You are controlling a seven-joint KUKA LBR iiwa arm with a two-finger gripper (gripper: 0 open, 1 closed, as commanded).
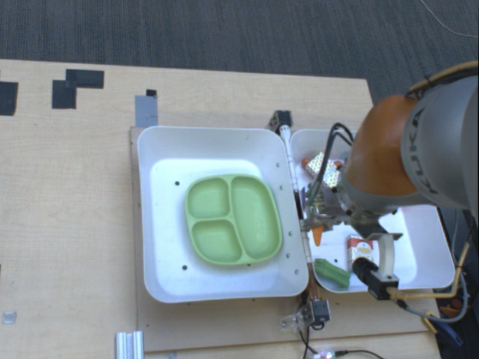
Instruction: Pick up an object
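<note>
Gripper (323,214) is seen lowered over the left edge of the right bin (428,269), largely covered by the grey and orange arm (404,148) above it; whether it is open or closed cannot be told, and nothing is shown to be held in it. From the left, the left bin (146,200) is occupied by a pale green divided plate (233,219), lying flat near its middle and well apart from the gripper. Across the shared rim, in the right bin, a speckled packet (318,163) is partly hidden behind the wrist, a small orange piece (317,235) lies just below the gripper, a green object (333,273) rests in the near left corner, and a red and white box (361,247) stands just beside them. The pick is judged not yet done: no object has been lifted clear, and the grasp and the raise are left. The orange piece, taken as the likeliest target, looks short, tapered and slim, close against the bin wall, which is judged to leave little room for a clean grasp
</note>
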